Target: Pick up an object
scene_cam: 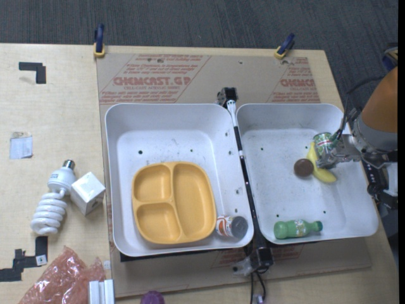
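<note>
White plastic forms the right bin (285,122), at whose right side the gripper (327,149) is lowered onto the banana (321,168); whether anything is clamped cannot be told. The banana's long axis is seen running from bin wall toward bin centre, so closure is best made across it. A brown ball (304,167) is touching the banana's left.

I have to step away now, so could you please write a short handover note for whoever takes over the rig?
Gripper: low in the right bin, at the banana; grip unclear.
Right bin also holds a brown ball and a green bottle.
Left bin: yellow tray, small jar.
Done: arm has reached the bin.
Left: nothing visibly lifted yet; grasp and raise one object.
</note>
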Tool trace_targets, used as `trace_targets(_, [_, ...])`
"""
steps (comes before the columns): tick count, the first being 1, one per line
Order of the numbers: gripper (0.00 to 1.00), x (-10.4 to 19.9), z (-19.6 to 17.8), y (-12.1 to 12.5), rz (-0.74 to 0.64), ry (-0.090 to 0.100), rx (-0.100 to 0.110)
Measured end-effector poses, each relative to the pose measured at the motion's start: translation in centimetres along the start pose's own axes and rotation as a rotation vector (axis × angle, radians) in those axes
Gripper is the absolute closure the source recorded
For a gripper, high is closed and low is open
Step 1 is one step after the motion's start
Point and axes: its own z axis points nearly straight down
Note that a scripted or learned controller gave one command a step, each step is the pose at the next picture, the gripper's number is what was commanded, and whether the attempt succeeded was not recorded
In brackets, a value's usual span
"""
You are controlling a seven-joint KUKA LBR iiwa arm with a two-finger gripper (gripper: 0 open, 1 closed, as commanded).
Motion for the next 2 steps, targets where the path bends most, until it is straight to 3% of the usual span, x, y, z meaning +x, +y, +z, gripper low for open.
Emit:
trace_targets(1, [0.00,4.28,0.56,7.77,0.007,0.013,0.063])
trace_targets(2, [1.00,4.17,-0.38,7.65,0.005,0.012,0.070])
